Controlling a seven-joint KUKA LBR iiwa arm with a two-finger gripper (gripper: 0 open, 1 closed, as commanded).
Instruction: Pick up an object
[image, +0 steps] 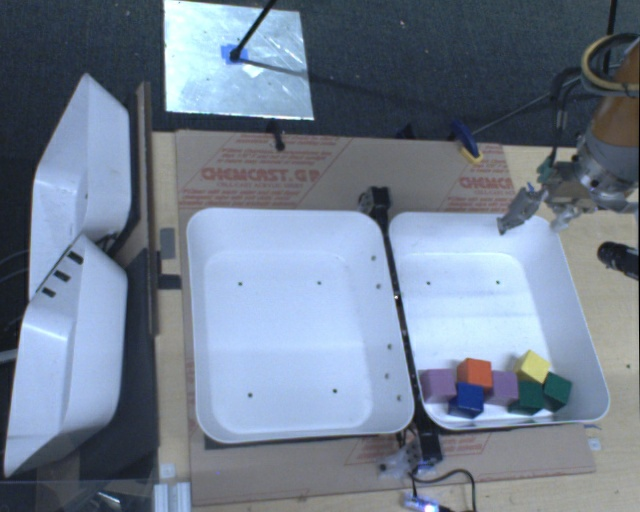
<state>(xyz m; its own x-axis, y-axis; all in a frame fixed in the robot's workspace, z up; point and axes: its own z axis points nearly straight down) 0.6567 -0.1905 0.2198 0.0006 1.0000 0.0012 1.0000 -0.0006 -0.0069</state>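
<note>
The gripper (538, 213) hangs at the far right corner of the right bin (575, 300), over its rim. Its two fingers (516, 215) stand apart, with nothing between them. Above the gripper, the arm (612, 140) shows its orange band and grey wrist, entering from the right.

The objects to pick are small coloured blocks, all gathered along the near edge of the right bin, toward its near right corner and well apart from the gripper.
- A yellow block (533, 366) lies farthest to the right and slightly farther from the near edge than the others; it sits tilted, one corner pointing up.
- A dark green block (556, 389) lies just beside it, against the right wall.
- A second green block (527, 398) touches the first on its left.
- A pale purple block (503, 385) lies between the green pair and the orange block.
- An orange block (475, 373) sits near the middle of the cluster.
- A blue block (467, 399) lies just in front of the orange one, at the near wall.
- A second pale purple block (437, 383) closes the row on the left.

All blocks are roughly cube-shaped, with plain matt faces. Several touch one another; exact contact between the purple and orange blocks cannot be determined.

The left bin (200, 330) stands beside the right one, their inner rims touching. Both rest on a brown cardboard sheet (260, 172) with red lettering.
</note>
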